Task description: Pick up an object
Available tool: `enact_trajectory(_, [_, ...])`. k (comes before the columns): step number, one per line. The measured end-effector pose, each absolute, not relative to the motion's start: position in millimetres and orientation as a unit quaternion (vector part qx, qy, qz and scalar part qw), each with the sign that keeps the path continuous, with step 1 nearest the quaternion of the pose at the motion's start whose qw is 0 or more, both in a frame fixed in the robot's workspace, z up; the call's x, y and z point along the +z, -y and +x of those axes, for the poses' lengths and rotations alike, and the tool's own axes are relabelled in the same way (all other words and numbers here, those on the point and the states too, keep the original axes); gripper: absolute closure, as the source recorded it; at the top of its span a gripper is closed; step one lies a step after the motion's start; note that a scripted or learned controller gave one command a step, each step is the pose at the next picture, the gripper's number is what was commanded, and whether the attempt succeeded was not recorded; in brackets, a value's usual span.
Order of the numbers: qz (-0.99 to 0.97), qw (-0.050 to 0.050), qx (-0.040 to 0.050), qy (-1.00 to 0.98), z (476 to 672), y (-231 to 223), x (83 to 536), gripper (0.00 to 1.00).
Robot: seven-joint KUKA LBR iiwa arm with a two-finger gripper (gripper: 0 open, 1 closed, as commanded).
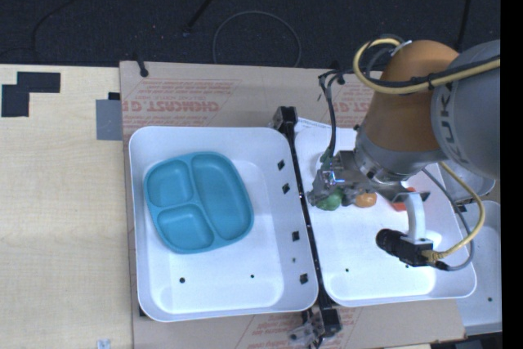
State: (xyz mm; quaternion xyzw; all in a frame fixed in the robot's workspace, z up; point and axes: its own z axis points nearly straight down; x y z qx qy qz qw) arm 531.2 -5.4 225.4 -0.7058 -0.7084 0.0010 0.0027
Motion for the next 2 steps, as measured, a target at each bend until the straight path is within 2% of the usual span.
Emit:
enact_trajectory(1, [-0.706, 0.002, 0.0007, 0.709, 537.1, -39, 228, 1.0])
enact_trajectory(2, [-0.705, 0.002, 0.0011, 0.709, 531.2, -98, 234, 1.0])
